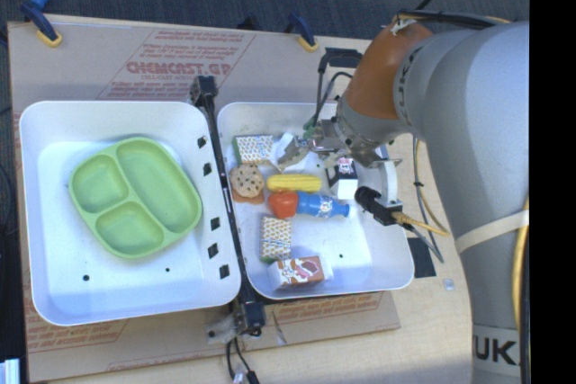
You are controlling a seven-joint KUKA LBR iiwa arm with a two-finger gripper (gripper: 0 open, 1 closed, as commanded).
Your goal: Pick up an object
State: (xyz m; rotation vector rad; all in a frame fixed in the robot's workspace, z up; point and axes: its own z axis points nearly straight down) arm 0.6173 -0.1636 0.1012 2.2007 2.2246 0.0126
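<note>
Corn cob point(294, 183) mid right bin point(360, 240) looks like your target; gripper point(293, 153) hovers just beyond it, grip state unreadable, so you likely still need to lower and clamp.

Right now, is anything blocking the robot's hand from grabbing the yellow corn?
Nothing visible does. The end effector hangs in the right bin, just above the corn. A cookie, a tomato and a blue bottle crowd around it.
</note>
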